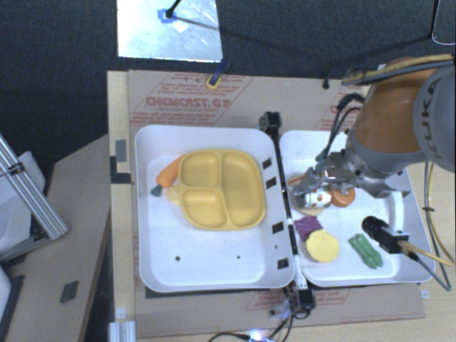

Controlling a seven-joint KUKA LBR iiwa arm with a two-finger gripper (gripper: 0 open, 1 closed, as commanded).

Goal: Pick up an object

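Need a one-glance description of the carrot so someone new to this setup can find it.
Start at the left bin, the one with the yellow tray in it. The carrot lies at the tray's upper-left edge, tilted, with its lower end toward the bin's left wall. It is the orange, tapered piece in that bin, with a dark green tip.

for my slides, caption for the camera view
KUKA arm's hand low in the right bin among toy foods; yellow divided plate in left bin.
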